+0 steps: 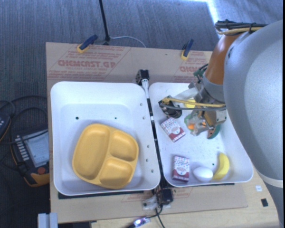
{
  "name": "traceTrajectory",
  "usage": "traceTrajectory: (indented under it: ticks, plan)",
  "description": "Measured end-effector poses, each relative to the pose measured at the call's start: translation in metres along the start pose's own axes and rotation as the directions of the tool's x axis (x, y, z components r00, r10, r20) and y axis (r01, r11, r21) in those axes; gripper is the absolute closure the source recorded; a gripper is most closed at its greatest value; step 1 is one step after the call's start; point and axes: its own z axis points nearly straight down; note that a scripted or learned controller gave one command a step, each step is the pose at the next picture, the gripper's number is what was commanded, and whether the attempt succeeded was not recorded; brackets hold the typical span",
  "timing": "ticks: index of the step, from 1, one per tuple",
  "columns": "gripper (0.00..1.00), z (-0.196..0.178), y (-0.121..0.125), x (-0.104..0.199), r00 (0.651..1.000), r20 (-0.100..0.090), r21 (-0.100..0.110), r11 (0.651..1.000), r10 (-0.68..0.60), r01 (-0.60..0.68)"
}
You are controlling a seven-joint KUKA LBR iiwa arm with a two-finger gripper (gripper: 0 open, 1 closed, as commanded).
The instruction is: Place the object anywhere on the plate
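Yellow plate [104, 156] with three dips lies in the left bin [66, 103], and nothing sits on it. So the job is at its first step: getting hold of a thing.

All the things to pick are in the right bin [199, 151]. A red and white box [173, 128] lies near the wall between the bins. A second box [181, 168], a white egg [203, 174] and a banana [222, 166] lie along the near edge. The egg is just beside the banana.

The gripper [203, 122] hangs low in the far part of the right bin. A small orange thing [192, 124] with a bit of green shows right by it. I think this is the thing it is going for. It is too small and mixed up with the gripper to say if it is held. I cannot tell if the gripper is spread or pressed together.

Next, I think, the gripper needs a firm pinch on that thing. Then it must lift clear of the wall between the bins, cross to the left, and let go over the plate. Any of the three dips will do.
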Motion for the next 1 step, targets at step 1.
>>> traceTrajectory:
  ticks: [1]
  plan:
    - [0.0,-0.0002,0.0002,-0.0001,1.0,0.0,-0.001,1.0,0.0,0.0]
